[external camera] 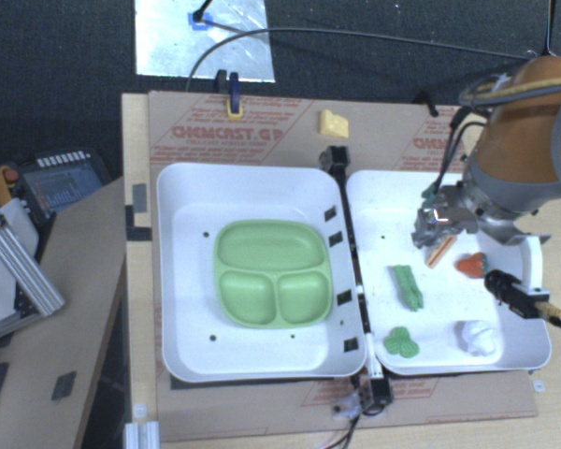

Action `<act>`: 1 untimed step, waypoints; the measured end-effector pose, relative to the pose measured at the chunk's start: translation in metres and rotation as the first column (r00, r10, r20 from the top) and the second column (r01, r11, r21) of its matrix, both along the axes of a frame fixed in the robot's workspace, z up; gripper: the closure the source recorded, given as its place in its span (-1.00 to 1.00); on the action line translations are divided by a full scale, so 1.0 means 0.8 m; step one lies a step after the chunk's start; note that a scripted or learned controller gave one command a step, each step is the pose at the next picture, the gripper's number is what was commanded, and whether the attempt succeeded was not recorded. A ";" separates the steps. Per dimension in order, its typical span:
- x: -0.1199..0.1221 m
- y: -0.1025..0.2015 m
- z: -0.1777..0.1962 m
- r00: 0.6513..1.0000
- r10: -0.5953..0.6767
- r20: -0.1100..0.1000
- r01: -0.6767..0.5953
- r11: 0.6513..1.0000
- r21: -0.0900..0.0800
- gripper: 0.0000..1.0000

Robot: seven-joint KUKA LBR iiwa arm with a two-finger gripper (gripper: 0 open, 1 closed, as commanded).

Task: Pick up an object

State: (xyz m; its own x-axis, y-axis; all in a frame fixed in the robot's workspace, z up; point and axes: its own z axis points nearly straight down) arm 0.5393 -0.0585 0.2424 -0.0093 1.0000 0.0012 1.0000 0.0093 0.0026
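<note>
Gripper (437,227) sits low in the right bin (533,344), upper middle of it, hanging under the grey wrist w/ the orange band (528,124) bulking above. Can't tell how it is set; the metal end is seen from above and partly masked by the wrist. An orange stick-like object (439,252), prob. a toy carrot, lies slanted right at the gripper's lower edge, touching or nearly so; can't tell if anything is gripped. Just right of it, a small red-orange piece (469,267) on the bin floor. Black cable fitting (514,295) juts from the arm over the bin's right part. Below-left of gripper: a green elongated block (408,286), lying lengthwise, apart from the rest. Near the front rim, a green leafy-looking clump (401,343), & to its right a white crumpled lump (477,337). Left bin (182,344) holds a light green three-compartment tray (271,272), centred, one long section at the back & two smaller in front. Behind the bins, on the cardboard sheet (262,129), a small yellow wedge (334,123) & a yellow-blue clamp (234,96).
</note>
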 end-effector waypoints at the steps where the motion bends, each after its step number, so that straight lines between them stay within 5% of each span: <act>1: 0.019 0.068 -0.017 1.000 0.001 -0.001 -0.001 1.000 0.001 1.00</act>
